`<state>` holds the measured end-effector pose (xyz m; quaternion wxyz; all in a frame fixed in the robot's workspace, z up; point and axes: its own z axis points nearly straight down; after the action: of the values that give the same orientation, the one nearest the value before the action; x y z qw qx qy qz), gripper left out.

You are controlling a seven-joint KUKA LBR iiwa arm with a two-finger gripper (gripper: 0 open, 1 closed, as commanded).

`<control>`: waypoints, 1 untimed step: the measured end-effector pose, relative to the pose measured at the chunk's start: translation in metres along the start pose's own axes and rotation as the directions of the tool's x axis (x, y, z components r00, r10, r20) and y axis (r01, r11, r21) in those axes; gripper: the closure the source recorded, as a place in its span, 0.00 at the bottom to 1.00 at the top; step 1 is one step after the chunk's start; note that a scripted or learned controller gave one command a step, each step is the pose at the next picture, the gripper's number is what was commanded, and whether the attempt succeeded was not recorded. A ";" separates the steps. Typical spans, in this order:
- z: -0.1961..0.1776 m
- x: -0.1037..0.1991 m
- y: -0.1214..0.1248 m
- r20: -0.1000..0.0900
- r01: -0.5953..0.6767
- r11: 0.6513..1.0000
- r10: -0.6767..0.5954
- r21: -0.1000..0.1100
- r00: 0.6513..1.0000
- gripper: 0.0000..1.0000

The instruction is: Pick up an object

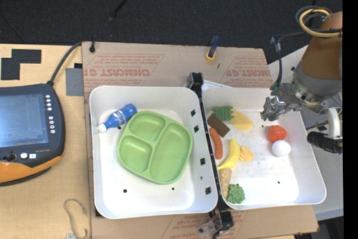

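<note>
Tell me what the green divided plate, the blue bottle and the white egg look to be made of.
Green divided plate: likely moulded plastic, matte, with an even colour and soft rounded compartment ridges.
Blue bottle: probably plastic, slightly glossy, with a white cap end; too small to be sure.
White egg: smooth with a faint sheen, probably a plastic toy like the play food beside it.

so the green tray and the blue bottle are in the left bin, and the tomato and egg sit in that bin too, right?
Not quite. The green tray and blue bottle are in the left bin, but the tomato and egg sit in the right bin, below the gripper. The camera view shows it.
</note>
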<state>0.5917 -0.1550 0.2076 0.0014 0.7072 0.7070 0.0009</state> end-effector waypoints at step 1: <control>-0.021 -0.002 0.000 0.000 -0.001 1.000 0.001 0.003 1.000 1.00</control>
<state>0.5918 -0.1571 0.2289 0.0004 0.7076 0.7066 0.0002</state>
